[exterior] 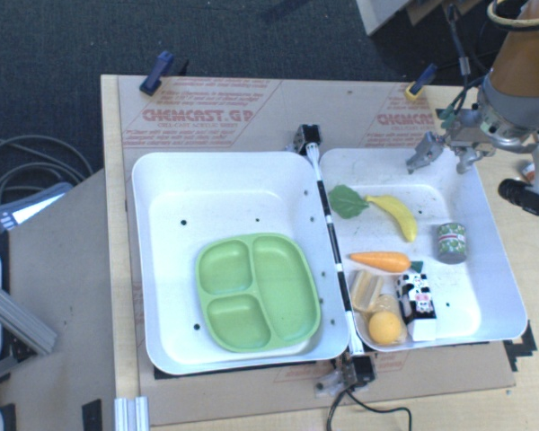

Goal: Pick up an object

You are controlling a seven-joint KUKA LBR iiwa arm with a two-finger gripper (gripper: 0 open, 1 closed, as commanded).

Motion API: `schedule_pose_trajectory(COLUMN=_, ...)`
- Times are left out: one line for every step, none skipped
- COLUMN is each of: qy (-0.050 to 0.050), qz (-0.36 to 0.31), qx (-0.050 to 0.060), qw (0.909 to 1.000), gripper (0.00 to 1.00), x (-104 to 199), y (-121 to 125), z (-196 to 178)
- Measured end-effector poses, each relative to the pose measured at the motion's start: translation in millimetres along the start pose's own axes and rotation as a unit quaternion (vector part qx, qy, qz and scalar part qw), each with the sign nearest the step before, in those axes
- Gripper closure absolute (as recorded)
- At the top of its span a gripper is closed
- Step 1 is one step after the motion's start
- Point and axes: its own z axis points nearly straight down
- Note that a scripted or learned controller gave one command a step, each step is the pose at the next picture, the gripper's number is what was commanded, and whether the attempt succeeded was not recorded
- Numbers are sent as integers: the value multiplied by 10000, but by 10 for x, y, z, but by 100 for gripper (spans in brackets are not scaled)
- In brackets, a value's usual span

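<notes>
Hovering over the far right corner of the right bin (485,241), fingers (421,154) spread apart, nothing between them. Sitting in that bin: green leaf (347,202) and banana (397,215) toward the far edge, small green can (450,241) near the right edge, carrot (380,261) lying crosswise mid-bin, orange (386,329) plus a pale packet (366,288) and a black-and-white box (419,299) crowding the near edge. Leaving open white floor along the far edge, right under the gripper (446,154). Holding just a green divided plate (256,290) near its near right corner, left bin (162,241), plenty of bare room around. Reading "CHEMCAST GP" in red on the brown sheet (202,110) covering the tabletop (112,241); can label too small to read.
</notes>
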Motion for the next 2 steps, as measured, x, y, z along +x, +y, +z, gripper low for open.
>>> schedule_pose_trajectory(qy=0, qz=3, qx=2, qw=10000, gripper=0, x=-5, y=-313, z=1054)
schedule_pose_trajectory(qy=-1, qz=-4, qx=-19, qw=10000, gripper=0, x=444, y=-46, z=1044)
